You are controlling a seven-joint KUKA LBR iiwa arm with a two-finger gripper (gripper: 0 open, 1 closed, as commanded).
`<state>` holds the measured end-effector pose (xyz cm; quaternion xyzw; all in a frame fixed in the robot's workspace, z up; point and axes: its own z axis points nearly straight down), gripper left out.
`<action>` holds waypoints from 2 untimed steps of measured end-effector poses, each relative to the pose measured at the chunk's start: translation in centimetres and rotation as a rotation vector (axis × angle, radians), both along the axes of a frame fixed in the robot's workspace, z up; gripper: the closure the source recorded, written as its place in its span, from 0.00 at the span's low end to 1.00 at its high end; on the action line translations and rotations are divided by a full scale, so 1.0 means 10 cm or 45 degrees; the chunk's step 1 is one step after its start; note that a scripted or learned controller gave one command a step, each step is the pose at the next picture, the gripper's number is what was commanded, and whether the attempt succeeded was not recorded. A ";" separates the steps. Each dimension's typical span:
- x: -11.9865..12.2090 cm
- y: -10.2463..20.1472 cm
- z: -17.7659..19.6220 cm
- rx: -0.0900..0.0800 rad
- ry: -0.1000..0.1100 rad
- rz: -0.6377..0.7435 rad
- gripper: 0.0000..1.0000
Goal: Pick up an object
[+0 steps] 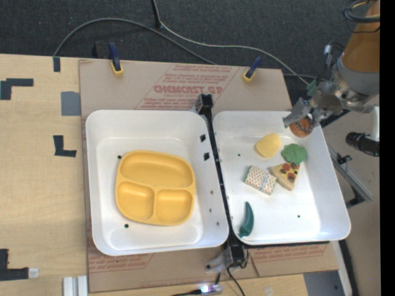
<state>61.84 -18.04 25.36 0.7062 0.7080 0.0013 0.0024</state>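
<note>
My gripper (302, 119) hangs over the far right corner of the right bin (308, 224), shut on a small orange-red object (303, 127) that shows between its grey fingers. Below it in the bin lie a pale yellow piece (268, 145), a green broccoli toy (295, 153), a pizza-slice toy (287, 174), a patterned white block (260, 179) and a teal pepper-shaped piece (247, 219) near the front left.
The left bin (99, 165) holds a yellow divided plate (155, 187). A black divider (213, 159) runs between the bins. Both stand on a cardboard sheet (179, 88) held by two clamps at the back. A cable crosses the dark floor behind.
</note>
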 end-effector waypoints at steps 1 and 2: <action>0.02 0.63 -0.01 0.003 0.008 0.005 1.00; 0.01 1.19 0.03 0.003 0.009 0.005 1.00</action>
